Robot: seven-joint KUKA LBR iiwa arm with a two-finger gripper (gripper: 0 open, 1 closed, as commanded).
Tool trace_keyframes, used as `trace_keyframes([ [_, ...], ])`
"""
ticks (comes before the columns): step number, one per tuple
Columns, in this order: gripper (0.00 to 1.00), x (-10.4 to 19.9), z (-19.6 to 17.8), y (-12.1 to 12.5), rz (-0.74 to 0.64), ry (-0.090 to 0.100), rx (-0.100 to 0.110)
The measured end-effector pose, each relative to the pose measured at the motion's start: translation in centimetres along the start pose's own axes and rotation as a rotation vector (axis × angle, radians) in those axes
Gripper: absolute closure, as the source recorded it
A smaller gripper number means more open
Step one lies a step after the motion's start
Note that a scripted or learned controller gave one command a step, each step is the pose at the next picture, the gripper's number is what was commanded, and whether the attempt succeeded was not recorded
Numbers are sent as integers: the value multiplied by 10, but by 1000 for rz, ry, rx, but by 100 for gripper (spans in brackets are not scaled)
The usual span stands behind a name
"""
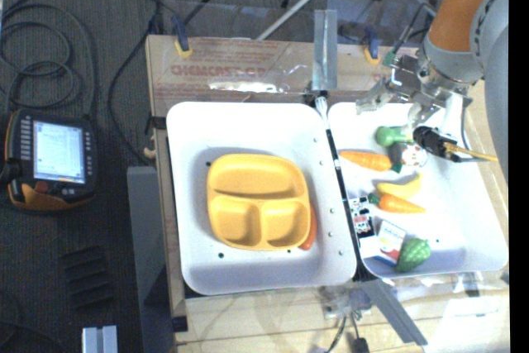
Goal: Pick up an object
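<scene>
My gripper (407,118) hangs over the far part of the right bin (479,227), just above a green rounded piece (388,134). An orange carrot (366,160) lies in front of that piece, with a small white and red item (408,153) beside it. Nearer the front lie a yellow banana shape (411,181) and a second orange carrot (399,203). A small dark printed box (360,217), a colourful carton (390,240) and a green bumpy fruit (414,254) sit at the bin's near edge. I see nothing held between the fingers.
The left bin (190,136) holds a yellow divided plate (258,201) with a bit of orange showing at its near right corner (308,241). A raised divider (333,178) separates the bins. A metal post (324,45) stands behind them.
</scene>
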State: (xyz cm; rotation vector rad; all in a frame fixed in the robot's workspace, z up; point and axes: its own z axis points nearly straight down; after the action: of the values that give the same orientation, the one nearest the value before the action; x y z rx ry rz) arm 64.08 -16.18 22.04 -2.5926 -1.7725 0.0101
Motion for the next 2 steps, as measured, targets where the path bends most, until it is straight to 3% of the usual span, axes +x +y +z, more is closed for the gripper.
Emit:
trace_keyframes([
  [1,0,0,0,0,0,-1,0],
  [2,0,-39,86,-5,-34,0,2],
])
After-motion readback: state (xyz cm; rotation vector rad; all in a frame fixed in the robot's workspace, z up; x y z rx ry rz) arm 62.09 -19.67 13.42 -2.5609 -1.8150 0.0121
